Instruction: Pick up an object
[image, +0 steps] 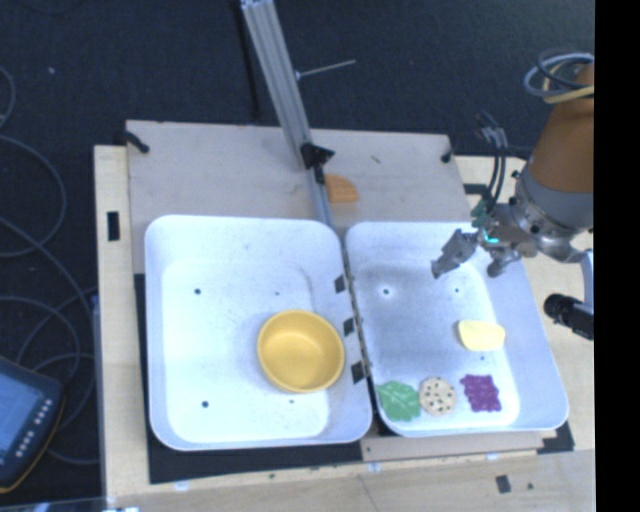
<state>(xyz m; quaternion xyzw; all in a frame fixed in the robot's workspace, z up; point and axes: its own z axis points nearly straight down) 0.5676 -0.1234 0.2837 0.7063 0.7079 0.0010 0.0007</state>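
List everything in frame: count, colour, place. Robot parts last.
white bins: 2, white, side by side on the bench
bowl: 1, yellow, left bin, toward its near right side
pale yellow piece: 1, pale yellow, right bin, right of centre
green piece: 1, green, right bin, near edge, leftmost of a row of three
cookie: 1, tan with dark spots, right bin, near edge, middle of the row
purple piece: 1, purple, right bin, near edge, right end of the row
orange piece: 1, orange, on the bench behind the bins
arm: 1, grey and orange, reaching in from the right
gripper: 1, grey, over the far part of the right bin
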